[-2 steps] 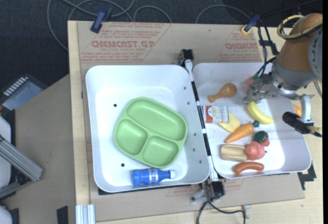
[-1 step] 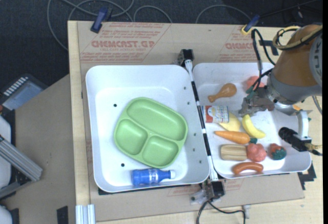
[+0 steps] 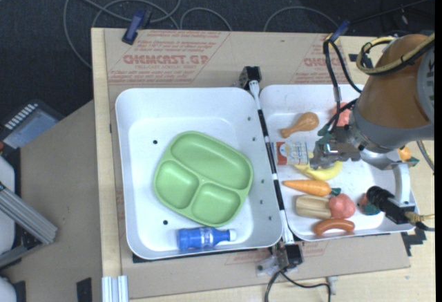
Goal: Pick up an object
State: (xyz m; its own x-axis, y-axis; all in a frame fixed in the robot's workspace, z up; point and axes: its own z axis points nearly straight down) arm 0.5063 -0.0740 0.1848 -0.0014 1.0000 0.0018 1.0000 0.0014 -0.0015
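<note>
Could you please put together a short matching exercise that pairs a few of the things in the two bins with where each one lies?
Things:
1. green divided plate
2. blue bottle
3. toy drumstick
4. sausage

Places:
A. far part of the right bin
B. near edge of the left bin
C. middle of the left bin
D. near edge of the right bin

Pairs: 1-C, 2-B, 3-A, 4-D

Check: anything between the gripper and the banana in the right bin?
Nothing visible. The gripper sits right above the banana, which lies open on the bin floor; the carrot lies just below it, apart.
</note>
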